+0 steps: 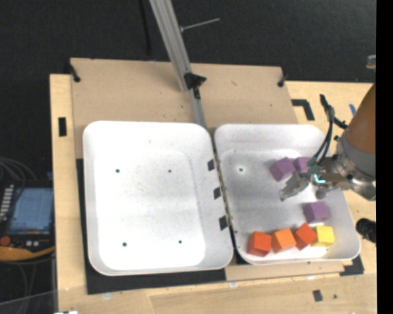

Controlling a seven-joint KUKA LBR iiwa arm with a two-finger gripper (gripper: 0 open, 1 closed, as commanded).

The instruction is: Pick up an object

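Blocks crowd the right bin (262, 136), and that bin is your landmark. Along its near wall you have a row: an orange-red block (259, 243) nearest the divide between the bins, an orange block (284, 239) beside it, a second orange-red block (306, 234) tilted against that one, and a yellow block (325, 233) at the end closest to the arm. A little farther back from that row sits a purple block (316, 210) on its own. Toward the far half of the right bin lie a larger purple block (283, 168) and a second purple piece (303, 164) just beside it (partly hidden by the hand).

Your hand (295, 187) hangs over the right bin's middle, between the far purple pair and the lone purple block, with the grey wrist and the orange band coming in over the bin's arm-side wall. Its light-coloured fingers (289, 188) point toward the divide, and nothing sits between them that you can make out; how wide they stand, you cannot tell from this slant.

The left bin (150, 195) lies touching the right bin on the pale worktop (150, 84).
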